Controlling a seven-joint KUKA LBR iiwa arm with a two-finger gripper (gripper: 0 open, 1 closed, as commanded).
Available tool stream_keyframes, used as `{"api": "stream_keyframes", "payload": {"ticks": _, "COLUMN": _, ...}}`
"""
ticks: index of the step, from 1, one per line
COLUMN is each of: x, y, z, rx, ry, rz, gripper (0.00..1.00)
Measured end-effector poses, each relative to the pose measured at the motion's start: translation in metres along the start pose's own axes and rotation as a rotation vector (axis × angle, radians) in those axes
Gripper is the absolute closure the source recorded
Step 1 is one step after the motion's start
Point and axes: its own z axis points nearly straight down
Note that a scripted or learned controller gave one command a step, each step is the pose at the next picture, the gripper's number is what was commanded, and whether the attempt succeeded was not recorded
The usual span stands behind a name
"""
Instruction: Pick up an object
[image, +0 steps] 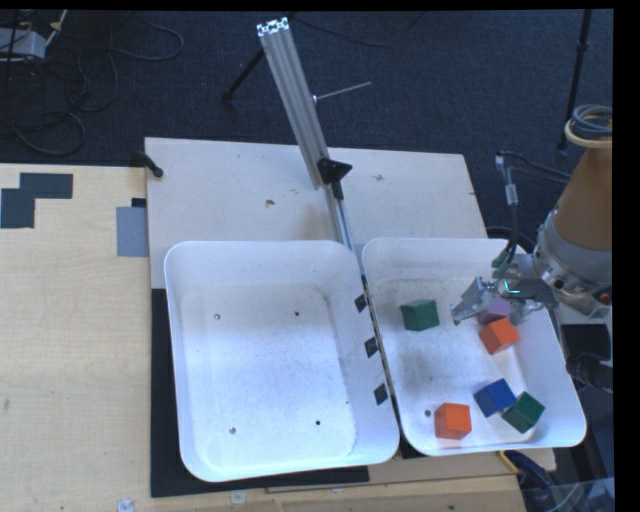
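Several small cubes lie in the right bin (560, 440). A green cube (419, 315) sits near the bin's middle left. An orange cube (498, 335) lies by the right wall, with a darker reddish patch at its upper edge. At the front are another orange cube (452, 420), a blue cube (493, 396) and a dark green cube (524, 411). My gripper (495, 306) hangs low just above and behind the right-hand orange cube, open, with one grey finger (466, 306) pointing left toward the green cube. Nothing is visibly held between the fingers.
The left bin (190, 300) adjoins the right bin along a divider with black clips (370, 346). A slanted aluminium post (300, 110) rises behind the bins. The arm's grey and orange body (585, 215) stands over the right bin's far right corner.
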Motion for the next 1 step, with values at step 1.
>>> {"api": "stream_keyframes", "payload": {"ticks": 1, "x": 0.0385, "y": 0.0801, "z": 0.0631, "rx": 0.000, "ry": 0.000, "rz": -0.003, "gripper": 0.00}}
